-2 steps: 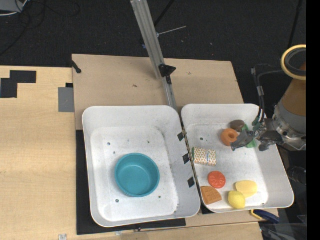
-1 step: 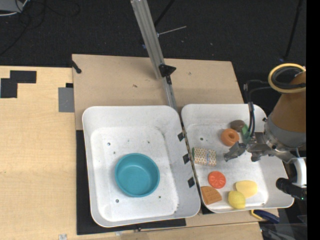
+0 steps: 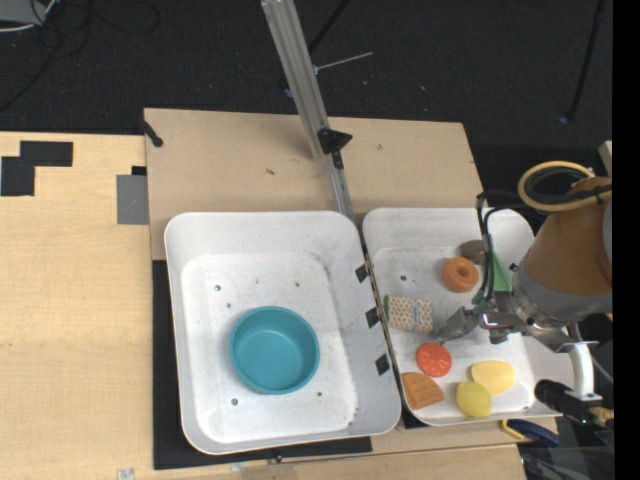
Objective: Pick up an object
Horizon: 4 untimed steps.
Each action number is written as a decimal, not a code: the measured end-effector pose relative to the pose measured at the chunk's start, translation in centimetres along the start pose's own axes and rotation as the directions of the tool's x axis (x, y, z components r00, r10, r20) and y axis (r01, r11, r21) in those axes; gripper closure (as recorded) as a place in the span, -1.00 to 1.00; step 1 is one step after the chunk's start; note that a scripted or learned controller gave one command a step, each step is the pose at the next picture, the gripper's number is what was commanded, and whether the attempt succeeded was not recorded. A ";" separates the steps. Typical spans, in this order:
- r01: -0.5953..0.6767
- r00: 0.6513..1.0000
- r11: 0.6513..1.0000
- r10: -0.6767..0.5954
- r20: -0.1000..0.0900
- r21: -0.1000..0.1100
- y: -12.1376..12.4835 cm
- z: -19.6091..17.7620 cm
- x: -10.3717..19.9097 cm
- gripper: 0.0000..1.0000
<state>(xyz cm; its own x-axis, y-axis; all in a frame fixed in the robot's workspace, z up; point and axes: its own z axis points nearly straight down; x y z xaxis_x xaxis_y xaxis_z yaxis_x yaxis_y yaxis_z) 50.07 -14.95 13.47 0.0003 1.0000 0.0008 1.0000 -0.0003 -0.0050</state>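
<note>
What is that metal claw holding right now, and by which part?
Nothing that I can see: the gripper hangs above the right white bin, no object between its fingers.

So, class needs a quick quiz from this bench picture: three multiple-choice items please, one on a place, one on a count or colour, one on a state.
1. Where does the teal bowl sit?
A. left bin
B. right bin
C. on the wooden board

2. How many yellow objects lie in the right bin?
A. none
B. two
C. four

3. How does the bowl stand?
A. tipped on its side
B. upside down
C. upright, mouth up

Answers:
1 A, it rests on the floor of the left bin.
2 B, two yellow pieces lie together at the near corner.
3 C, its hollow inside faces the camera.
</note>
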 end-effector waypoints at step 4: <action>0.001 1.000 1.000 -0.001 0.002 -0.009 -0.3 -6.4 0.5 1.00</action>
<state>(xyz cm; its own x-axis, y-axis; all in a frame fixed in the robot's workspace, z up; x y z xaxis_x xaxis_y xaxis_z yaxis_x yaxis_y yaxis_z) 49.81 -14.45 19.91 -0.0003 1.0000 -0.0008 1.0000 0.0003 0.0040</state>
